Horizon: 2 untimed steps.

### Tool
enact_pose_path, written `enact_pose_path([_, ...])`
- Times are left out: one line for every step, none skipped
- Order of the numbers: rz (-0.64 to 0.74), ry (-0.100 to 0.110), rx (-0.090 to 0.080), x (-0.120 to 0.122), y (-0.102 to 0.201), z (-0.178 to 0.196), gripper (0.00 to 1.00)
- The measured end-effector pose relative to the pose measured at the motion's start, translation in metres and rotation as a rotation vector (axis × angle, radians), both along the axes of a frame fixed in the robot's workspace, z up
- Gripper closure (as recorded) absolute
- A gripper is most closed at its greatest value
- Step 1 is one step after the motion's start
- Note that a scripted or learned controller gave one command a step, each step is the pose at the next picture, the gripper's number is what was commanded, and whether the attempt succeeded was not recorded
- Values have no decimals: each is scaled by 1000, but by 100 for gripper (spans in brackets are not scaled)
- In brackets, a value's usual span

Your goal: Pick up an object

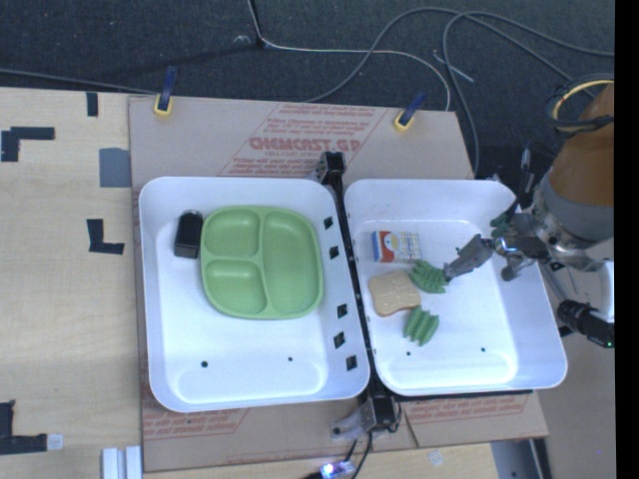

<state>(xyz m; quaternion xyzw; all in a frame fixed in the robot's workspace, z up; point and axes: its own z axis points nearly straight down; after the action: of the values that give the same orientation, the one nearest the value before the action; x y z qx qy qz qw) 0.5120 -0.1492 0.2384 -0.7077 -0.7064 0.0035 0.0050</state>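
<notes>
Nearest me, low in the frame: a cable clip or connector [367,419] at the seam between the two bins, bench edge below it.

The right bin [519,362] has the candidates. A green ridged piece [421,325] lies closest, just beside a tan bread-like slab [392,292]; a second green piece [429,276] sits just above those, and a small white carton [395,245] with red and blue print lies flat behind. All four are clustered toward the bin's left half, so the right half gives the arm room to come in.

The gripper [465,261] reaches in from the right, angled down, with its tip at or nearly touching the second green piece. I can't tell whether the fingers are spread or pinched; too small and dark. Nothing is visibly held, so I judge the pick not yet made, and that green piece is the likely target.

The left bin [170,367] holds a green divided plate [263,262], with a black block [189,235] touching its left rim.

Both bins sit on a cardboard sheet [290,133] held by two yellow-blue clamps [163,99] at the far edge, presumably to stop sliding. The wooden bench [50,327] is on the left, with dark carpet and loose cables beyond.
</notes>
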Motion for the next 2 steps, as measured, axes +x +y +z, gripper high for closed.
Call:
enact_pose_path([3,-10,-2,2,0,5,0])
enact_pose_path([2,-6,-2,5,-2,-40,0])
